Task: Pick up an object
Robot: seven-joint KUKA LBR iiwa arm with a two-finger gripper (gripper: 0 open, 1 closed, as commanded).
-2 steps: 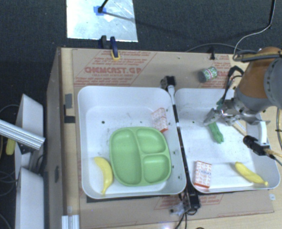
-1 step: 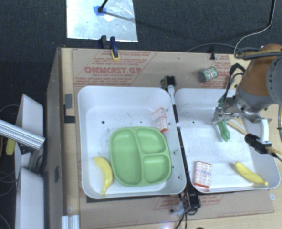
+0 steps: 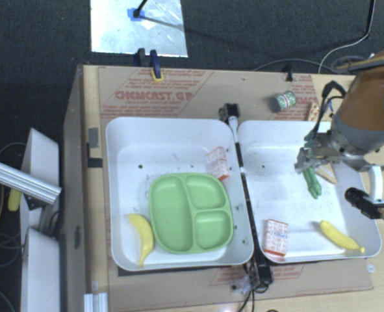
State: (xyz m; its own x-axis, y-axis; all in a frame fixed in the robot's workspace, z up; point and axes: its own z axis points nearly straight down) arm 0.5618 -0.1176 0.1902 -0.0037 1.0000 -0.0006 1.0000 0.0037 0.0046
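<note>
- Camera view from above shows the surface bearing two white bins, with the arm reaching in over the right bin.
- The hand sits low near that bin's far right side, with a green object hanging from its tip; whether it is truly gripping this, or is open or closed, cannot be told.
- Other candidates in the right bin: a banana near the front right corner and a small red-and-white packet at the front left.
- The left bin holds a green divided plate, a second banana and another packet.
- Judged from this, the pick looks underway, not confirmed; a clear lift remains.
</note>
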